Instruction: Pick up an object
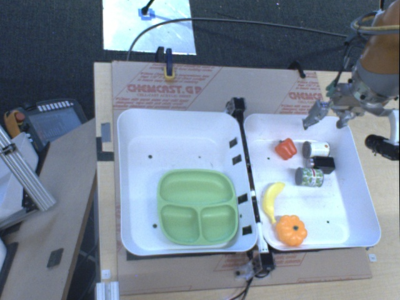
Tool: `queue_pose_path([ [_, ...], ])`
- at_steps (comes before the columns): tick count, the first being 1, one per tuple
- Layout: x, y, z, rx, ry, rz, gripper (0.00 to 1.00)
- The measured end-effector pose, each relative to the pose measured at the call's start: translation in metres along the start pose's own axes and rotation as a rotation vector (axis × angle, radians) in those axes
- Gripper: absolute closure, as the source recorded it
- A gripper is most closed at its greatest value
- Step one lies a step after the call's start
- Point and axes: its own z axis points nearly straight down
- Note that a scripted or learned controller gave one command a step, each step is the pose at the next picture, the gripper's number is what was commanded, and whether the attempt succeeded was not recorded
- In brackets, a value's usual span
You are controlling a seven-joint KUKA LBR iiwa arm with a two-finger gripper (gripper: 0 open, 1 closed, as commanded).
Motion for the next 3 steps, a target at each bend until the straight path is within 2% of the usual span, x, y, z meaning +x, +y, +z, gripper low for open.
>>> queue_pose_path([
  [1,0.000,0.002,-0.007,-0.012,-0.002,-0.002,0.00],
  [3,0.008,-0.011,0.103,-0.007,-0.001,0.000,0.00],
])
